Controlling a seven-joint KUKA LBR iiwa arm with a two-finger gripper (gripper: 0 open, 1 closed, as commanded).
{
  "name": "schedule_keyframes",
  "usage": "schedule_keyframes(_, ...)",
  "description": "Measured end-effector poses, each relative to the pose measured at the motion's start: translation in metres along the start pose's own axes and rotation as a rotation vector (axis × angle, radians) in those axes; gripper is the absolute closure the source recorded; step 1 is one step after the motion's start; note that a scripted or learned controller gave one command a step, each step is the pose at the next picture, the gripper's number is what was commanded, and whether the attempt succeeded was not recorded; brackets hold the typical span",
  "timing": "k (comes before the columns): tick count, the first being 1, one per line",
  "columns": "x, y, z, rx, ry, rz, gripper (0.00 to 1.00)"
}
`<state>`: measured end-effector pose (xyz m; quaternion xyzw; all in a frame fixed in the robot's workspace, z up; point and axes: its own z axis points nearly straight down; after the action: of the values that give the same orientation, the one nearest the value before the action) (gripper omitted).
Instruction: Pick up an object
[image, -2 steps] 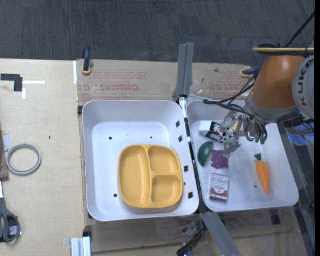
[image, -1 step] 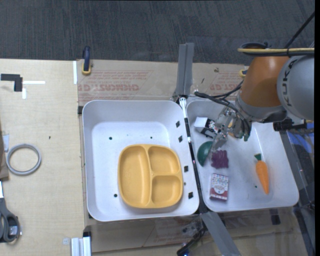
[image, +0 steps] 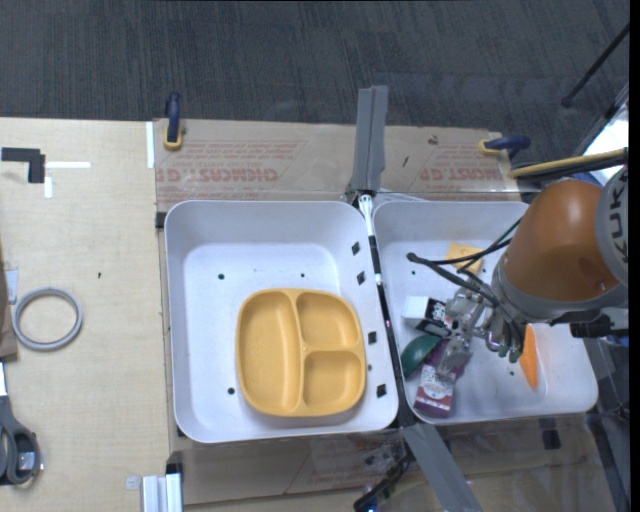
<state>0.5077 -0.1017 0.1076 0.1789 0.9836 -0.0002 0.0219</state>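
Gripper (image: 458, 345) low in right bin (image: 570, 400), finger state indiscernible; descend squarely onto maroon packet (image: 436, 392) at 6 o'clock, avoiding green object (image: 417, 351).

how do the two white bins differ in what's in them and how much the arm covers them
The left bin holds one thing, a yellow divided plate lying flat; the right bin holds several small items, among them a green object, a maroon packet and an orange piece. The left bin lies fully open to view, while the arm hangs over the right bin. Both are shallow, white and roughly alike in size.
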Motion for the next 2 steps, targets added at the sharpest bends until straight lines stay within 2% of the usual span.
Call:
schedule_keyframes(1,0.012,-0.007,-0.001,-0.005,-0.009,0.062,0.00)
schedule_keyframes(2,-0.036,-0.012,0.002,0.001,0.012,0.725,0.00)
